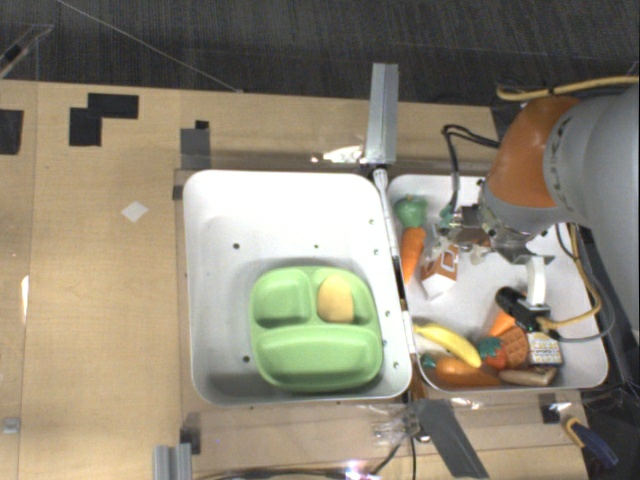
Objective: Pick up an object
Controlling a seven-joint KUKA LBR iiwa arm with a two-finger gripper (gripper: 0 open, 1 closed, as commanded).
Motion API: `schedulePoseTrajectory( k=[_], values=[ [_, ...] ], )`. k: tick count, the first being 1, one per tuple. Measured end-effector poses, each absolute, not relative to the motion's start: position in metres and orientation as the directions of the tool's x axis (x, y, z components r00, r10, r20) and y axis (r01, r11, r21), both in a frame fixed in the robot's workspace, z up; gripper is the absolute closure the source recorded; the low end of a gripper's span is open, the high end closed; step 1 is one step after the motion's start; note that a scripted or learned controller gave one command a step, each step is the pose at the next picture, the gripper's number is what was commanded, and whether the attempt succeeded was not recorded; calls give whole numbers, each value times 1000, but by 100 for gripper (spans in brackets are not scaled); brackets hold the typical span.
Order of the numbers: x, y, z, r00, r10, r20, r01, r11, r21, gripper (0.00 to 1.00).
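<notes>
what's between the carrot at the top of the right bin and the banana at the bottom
In the camera view, between the carrot and the banana, only bare white bin floor shows.

No text, brand, number or sign can be read anywhere in the camera view. The small carton (441, 269) in the right bin (580, 298) carries brown and white printing, but it is too small and blurred to make out. A packet (543, 349) near that bin's front corner shows a pale label with marks that stay illegible. The black blocky shapes (103, 115) on the table (90, 298) at the upper left are plain patches, not letters or figures
</notes>
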State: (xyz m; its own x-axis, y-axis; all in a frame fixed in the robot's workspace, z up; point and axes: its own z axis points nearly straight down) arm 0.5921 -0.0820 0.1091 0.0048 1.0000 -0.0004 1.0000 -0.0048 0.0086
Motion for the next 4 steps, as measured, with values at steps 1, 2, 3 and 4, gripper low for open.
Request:
schedulePoseTrajectory(
  k=[1,2,3,4],
  values=[
    [664,-104,130,-98,995,-2,995,98,7,0],
    [638,-91,90,-88,996,-5,996,88,12,0],
    [610,-89,133,-128,992,-1,992,128,6,0],
    [612,-88,144,-131,991,-2,991,131,10,100]
  ],
)
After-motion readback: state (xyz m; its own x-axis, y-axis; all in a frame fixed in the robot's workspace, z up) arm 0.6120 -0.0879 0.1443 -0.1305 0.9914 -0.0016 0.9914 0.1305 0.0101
